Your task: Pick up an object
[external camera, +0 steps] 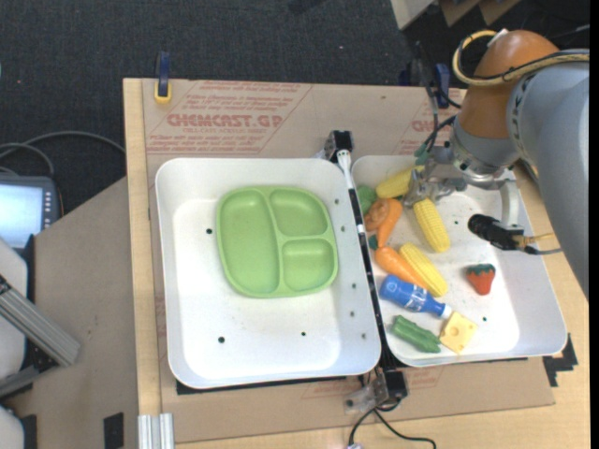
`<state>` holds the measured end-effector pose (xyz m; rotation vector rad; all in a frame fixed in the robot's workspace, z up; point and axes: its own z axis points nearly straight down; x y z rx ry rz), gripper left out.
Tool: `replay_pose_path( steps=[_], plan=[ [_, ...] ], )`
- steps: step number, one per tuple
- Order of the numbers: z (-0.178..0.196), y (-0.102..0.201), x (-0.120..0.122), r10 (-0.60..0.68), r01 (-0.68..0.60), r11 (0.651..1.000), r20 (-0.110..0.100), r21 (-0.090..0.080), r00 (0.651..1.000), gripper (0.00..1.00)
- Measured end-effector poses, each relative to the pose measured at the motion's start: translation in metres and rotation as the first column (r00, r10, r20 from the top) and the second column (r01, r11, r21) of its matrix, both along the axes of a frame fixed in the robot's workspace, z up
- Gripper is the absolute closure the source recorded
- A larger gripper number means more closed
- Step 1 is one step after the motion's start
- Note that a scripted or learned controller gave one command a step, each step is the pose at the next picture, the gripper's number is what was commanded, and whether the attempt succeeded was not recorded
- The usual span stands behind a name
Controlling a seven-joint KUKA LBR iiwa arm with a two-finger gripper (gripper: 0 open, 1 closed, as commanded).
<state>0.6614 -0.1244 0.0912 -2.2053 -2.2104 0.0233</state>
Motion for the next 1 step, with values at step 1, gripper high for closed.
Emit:
replay_pose_path(
  steps=[1],
  plan=[
    [0.0996,0.0789,-0.0420,0.004,-0.004,1.000,0.027,0.001,1.000,1.00]
  ],
)
